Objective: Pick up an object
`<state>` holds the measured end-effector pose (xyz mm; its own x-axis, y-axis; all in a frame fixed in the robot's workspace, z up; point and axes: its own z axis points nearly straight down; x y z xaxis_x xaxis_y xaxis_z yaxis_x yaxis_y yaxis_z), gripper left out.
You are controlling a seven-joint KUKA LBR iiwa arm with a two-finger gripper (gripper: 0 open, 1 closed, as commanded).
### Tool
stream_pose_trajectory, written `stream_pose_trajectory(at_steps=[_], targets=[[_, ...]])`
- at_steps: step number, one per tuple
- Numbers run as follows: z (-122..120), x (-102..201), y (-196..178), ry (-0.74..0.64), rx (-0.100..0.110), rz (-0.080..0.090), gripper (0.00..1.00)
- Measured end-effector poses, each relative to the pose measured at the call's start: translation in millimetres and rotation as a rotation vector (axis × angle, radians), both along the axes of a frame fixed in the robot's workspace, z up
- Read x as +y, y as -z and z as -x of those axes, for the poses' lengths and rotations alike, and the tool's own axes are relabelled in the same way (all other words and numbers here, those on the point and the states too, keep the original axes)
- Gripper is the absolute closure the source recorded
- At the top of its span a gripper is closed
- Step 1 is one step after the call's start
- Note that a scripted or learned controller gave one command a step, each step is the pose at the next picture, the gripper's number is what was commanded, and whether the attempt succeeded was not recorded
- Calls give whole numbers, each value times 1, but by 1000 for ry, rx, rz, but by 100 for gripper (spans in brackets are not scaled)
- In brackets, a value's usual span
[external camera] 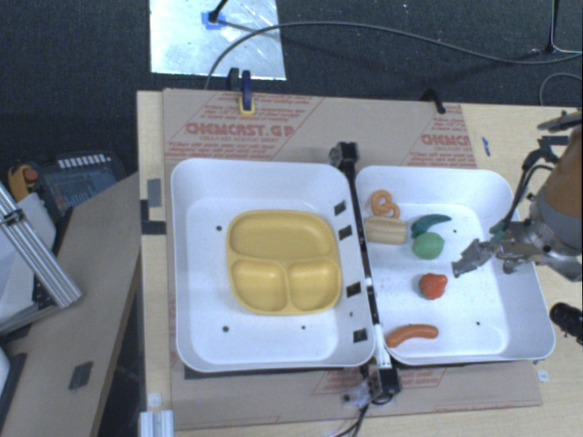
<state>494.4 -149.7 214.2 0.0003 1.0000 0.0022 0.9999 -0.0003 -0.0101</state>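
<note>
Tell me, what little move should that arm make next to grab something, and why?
Probably a short slide toward the red toy and then down. The gripper hangs over the right bin with nothing between its fingers, and that red piece lies closest, just below and to its left in the view. It also sits apart from the green piece and the sausage, so there is room around it.

The arm (557, 209) reached in from the right edge, its wrist bent low and leftward. The gripper (466, 260) pointed left at the arm's tip, dark fingers close together, nothing visible between them.
</note>
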Motion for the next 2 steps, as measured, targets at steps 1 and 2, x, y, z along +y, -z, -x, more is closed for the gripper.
stream_pose_trajectory(at_steps=[1,2], targets=[[-3,0,-5,-3,-12,3,0],[-4,-3,57,-1,-7,1,0]])
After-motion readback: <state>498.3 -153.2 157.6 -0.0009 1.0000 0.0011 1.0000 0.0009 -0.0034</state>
